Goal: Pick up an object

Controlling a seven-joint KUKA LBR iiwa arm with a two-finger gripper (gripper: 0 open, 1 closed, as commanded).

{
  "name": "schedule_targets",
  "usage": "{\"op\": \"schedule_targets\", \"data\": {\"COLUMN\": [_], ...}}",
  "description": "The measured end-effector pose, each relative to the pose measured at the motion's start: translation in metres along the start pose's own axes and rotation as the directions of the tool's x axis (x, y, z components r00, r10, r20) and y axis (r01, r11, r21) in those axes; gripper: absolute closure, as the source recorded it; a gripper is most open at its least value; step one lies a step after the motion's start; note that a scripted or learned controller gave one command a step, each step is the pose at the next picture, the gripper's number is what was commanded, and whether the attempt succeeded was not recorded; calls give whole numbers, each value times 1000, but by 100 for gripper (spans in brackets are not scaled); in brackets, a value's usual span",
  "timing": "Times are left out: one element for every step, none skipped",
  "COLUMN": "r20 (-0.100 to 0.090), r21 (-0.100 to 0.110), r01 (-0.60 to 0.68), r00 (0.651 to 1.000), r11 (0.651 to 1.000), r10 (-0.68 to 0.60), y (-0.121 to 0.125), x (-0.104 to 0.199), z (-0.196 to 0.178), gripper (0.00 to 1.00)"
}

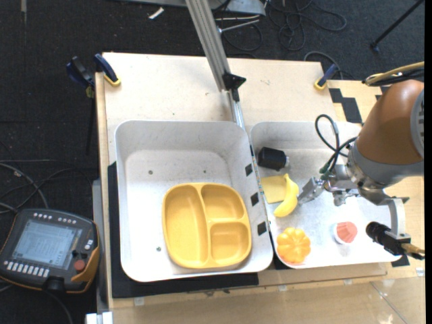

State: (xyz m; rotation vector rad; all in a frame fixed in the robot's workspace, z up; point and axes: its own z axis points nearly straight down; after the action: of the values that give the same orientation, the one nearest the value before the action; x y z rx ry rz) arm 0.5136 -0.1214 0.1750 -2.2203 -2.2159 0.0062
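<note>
Hovering: my pincer (312,190) hangs low in the right bin (324,258), just right of the banana (287,199), and holds nothing.
Pincer state: cannot tell; the tips are small and blur into the bin floor.
Likeliest target: the banana, lying partly over a pale yellow block (271,186) against the wall between the bins.
Other pickables, placed from the banana: black cylinder (273,158) just behind it; orange pumpkin-shaped toy (293,245) near, in front; small red-and-white piece (345,232) well to the right.
Left bin (135,154): yellow divided tray (206,225), well left of the banana, beyond the wall.
Risk 1: the banana is curved and smooth; a grip off its middle could let it roll or squirt out.
Risk 2: it rests on the block, so pressing down may tip it or drag both.
Risk 3: a push from the right would likely jam the banana against the wall instead of seating it.
Risk 4: the wall is close; a wide approach might strike it.
Risk 5: the things sit crowded, so a slanted descent may nudge the cylinder or the toy.
</note>
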Motion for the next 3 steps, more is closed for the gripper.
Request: {"op": "schedule_targets", "data": {"r20": [-1,0,2], "r21": [0,-6,-10], "r01": [1,1,4], "r00": [1000,1000,1000], "r11": [1000,1000,1000], "r10": [-1,-1,-4], "y": [5,6,0], "x": [-1,-1,-1], "z": [62,49,3], "gripper": [0,100,100]}}
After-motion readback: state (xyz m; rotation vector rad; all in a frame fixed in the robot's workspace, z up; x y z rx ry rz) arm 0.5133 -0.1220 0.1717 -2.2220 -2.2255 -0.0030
